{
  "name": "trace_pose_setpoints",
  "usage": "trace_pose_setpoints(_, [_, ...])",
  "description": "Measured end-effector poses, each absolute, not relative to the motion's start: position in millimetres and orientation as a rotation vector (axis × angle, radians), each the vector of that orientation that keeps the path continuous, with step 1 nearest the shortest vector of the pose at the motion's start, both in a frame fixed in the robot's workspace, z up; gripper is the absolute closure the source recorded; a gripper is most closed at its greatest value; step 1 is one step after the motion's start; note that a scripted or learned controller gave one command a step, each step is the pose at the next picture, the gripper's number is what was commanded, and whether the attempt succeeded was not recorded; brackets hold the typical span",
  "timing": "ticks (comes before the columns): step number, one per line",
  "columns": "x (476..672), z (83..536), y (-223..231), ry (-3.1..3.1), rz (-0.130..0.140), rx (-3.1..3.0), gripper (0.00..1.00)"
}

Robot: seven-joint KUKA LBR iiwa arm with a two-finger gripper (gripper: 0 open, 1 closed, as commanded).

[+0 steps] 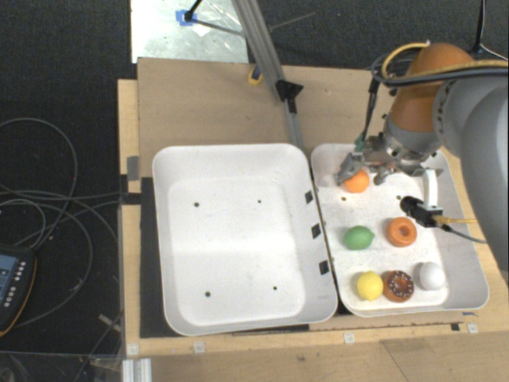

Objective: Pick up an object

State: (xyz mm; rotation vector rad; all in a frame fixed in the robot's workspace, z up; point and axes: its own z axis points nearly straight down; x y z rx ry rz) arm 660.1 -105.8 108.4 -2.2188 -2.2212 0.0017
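My gripper point(363, 168) hangs low at the back of the right bin point(469, 285), under the orange-banded wrist. An orange ball point(355, 182) lies directly beneath it, its top partly hidden by the gripper. Further forward in the same bin lie a green lime point(359, 237) and an orange ring point(402, 231). Along the front wall sit a yellow lemon point(368, 285), a chocolate doughnut point(398, 286) and a white ball point(431, 276).
The left bin point(231, 237) stands beside the right one, joined by black clips point(315, 230). A grey pole point(266, 50) slants across the bench's back. A black fitting with a yellow cable point(421, 210) juts from the arm over the right bin.
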Motion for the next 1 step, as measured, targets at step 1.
trace_pose_setpoints(1, [662.0, 122.3, -106.3, -2.225, -0.004, -2.222, 1.00])
